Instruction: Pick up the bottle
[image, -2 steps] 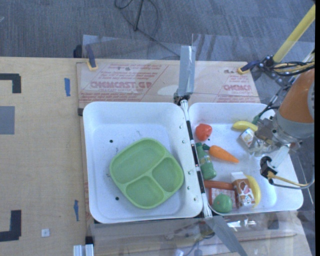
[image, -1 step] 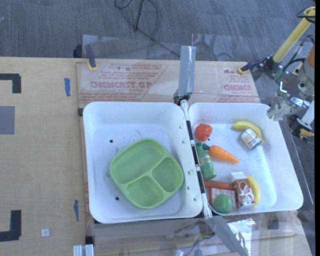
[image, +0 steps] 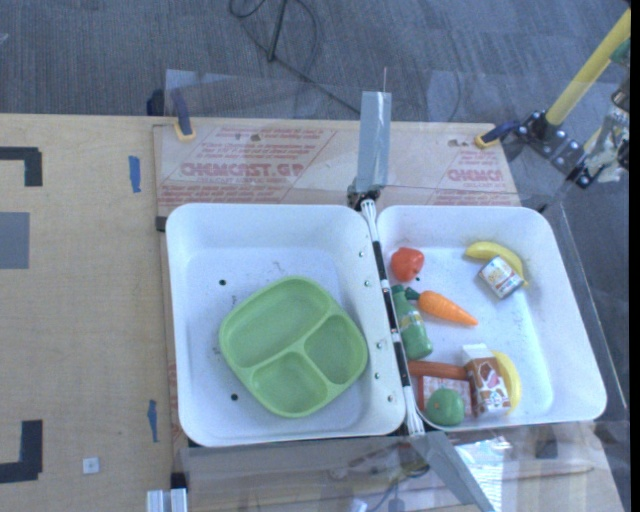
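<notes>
Against the right bin's (image: 560, 250) left wall lies the green bottle (image: 411, 323).

This looks like a robotics lab, probably. Two white bins (image: 275, 225) sit on a plywood bench (image: 70, 300) marked with tape, over grey carpet (image: 120, 40) with loose cables (image: 270, 30) and a clamp (image: 520, 130).

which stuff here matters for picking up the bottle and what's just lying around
For the job:
- green bottle, lying in the right bin against the divider, beside the carrot

Just lying about:
- carrot
- tomato
- two bananas
- small can
- juice carton
- green apple
- green divided plate in the left bin
</notes>
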